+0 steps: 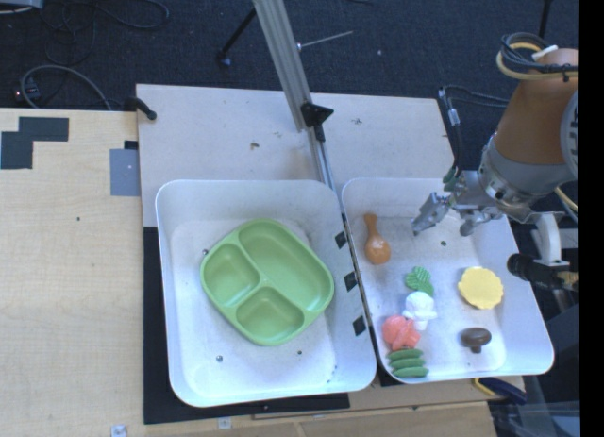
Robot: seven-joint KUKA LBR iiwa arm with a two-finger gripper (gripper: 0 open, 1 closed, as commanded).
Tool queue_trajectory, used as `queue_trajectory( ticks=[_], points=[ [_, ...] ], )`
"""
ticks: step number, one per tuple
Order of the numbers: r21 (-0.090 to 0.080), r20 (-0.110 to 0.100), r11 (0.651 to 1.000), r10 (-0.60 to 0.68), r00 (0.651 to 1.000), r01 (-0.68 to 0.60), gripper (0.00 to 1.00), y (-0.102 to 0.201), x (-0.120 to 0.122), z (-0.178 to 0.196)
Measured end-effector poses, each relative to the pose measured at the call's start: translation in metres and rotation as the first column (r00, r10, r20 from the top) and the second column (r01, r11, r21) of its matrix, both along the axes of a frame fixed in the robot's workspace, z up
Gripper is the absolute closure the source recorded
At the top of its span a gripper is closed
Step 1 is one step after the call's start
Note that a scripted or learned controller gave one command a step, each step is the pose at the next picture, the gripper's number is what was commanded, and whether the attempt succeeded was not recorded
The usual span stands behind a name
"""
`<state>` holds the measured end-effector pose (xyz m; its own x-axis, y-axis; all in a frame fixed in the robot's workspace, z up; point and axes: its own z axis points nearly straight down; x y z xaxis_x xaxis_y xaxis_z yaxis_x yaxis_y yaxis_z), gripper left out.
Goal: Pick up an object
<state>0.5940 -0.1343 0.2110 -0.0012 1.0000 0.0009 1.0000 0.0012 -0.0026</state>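
Dark carpet strewn with cables surrounds the pale desk (66,265), which carries two shallow white bins side by side. Inside the left bin (189,201) a green divided plate (266,280) lies flat, set at a slant. A metal rail (286,48) runs down toward the seam between the bins. Over in the right bin (528,350), an orange wooden spoon (375,241) lies near the left wall; below it come a green leaf piece (420,280), a small white toy (420,309), a red toy (401,332) and a green pea pod (408,362). Further right lie a yellow disc (480,288) and a brown mushroom (475,338). Above the bin's upper part hangs the pincer (442,217), fingers spread with nothing between them, carried by the grey-and-orange arm (536,138).
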Motion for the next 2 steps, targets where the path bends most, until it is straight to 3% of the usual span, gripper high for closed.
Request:
queue_trajectory(
  ticks=[1,2],
  points=[
    [0.000,0.000,1.000,-0.001,1.000,0.001,0.00,0.000,0.000,0.000],
    [0.001,-0.005,1.000,0.000,1.000,0.000,0.00,0.009,0.003,-0.055]
  ],
)
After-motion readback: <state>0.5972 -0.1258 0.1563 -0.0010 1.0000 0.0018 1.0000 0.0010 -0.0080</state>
